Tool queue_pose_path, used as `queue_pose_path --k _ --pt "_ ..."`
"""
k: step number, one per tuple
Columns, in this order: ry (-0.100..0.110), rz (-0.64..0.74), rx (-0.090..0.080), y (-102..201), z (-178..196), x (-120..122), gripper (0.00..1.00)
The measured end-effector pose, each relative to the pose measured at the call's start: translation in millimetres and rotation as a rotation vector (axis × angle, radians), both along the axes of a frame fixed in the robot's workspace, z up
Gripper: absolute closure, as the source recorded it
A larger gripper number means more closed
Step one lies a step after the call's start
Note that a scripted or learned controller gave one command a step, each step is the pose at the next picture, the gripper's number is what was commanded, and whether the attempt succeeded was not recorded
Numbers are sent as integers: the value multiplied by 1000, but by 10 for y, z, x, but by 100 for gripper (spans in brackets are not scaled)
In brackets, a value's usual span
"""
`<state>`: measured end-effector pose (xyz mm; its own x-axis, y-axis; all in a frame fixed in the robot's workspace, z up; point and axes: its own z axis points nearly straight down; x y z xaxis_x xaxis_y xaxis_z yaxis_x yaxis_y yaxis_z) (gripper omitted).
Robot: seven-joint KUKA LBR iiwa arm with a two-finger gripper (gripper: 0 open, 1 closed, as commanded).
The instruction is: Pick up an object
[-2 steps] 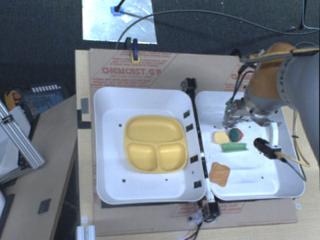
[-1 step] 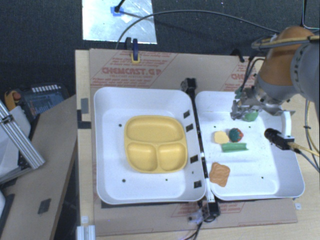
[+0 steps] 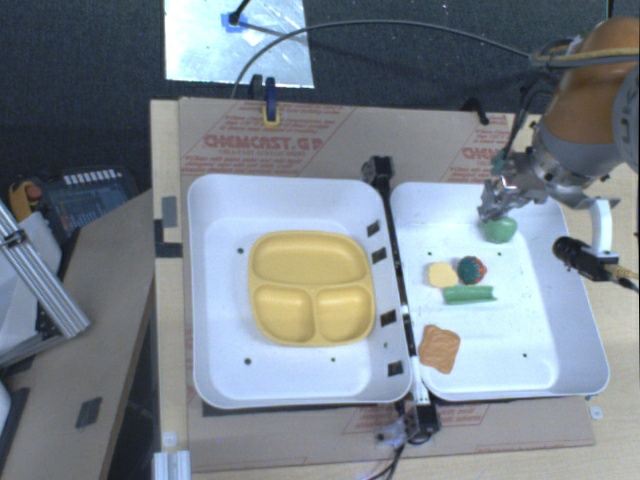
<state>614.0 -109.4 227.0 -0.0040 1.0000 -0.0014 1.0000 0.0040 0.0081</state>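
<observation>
Five small items lie loose in the right bin (image 3: 570, 368): a green lump (image 3: 499, 230) near the back, then a yellow piece (image 3: 442, 274), a round red-and-green toy (image 3: 471, 267), a green stick (image 3: 468, 293) and a tan piece (image 3: 439, 348), scattered apart, which I judge leaves room to take one alone. The left bin (image 3: 215, 368) holds a yellow divided tray (image 3: 310, 286). My gripper (image 3: 495, 208) hangs at the green lump's top edge, arm reaching in from the right with the wrist tipped down; whether it is spread or closed I cannot tell.
</observation>
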Motion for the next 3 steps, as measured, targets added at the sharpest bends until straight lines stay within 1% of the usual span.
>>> queue_pose_path --k 1,2,3 --pt "3 1 0 -2 237 12 100" --pt "5 5 2 556 284 37 100" --pt "7 6 4 1198 205 41 100"
